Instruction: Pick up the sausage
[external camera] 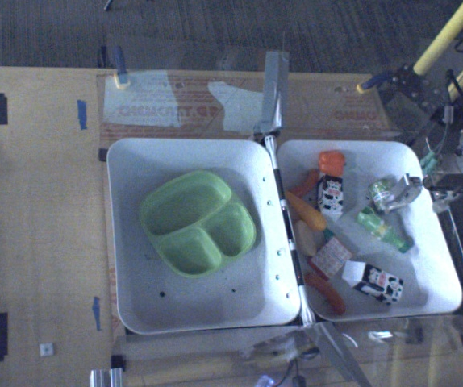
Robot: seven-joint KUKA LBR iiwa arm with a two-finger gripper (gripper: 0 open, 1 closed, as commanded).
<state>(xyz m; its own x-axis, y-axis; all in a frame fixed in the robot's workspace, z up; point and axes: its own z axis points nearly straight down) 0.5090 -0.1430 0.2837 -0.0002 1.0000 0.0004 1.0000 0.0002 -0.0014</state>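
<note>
Gripper (407, 185) fingers are being hung low over the upper right part of the right bin (433, 293), reached in from the right edge of the camera view; whether they are parted or closed cannot be told, as the metal parts are blurred together. A crumpled green and silver wrapper (383, 193) is lying just beside them, and nothing is being seen clearly held between them.

The sausage (327, 290), a reddish-brown piece, is lying at the lower left of the right bin, close against the dividing wall. It is being crowded by a checked packet (331, 256) just above it and a cow-patterned carton (373, 280) to its right. A carrot (306, 211), a bottle with an orange cap (331, 185) and a green bottle (385, 230) are lying between sausage and gripper. A green divided plate (198, 223) is resting in the left bin (135, 297).
</note>
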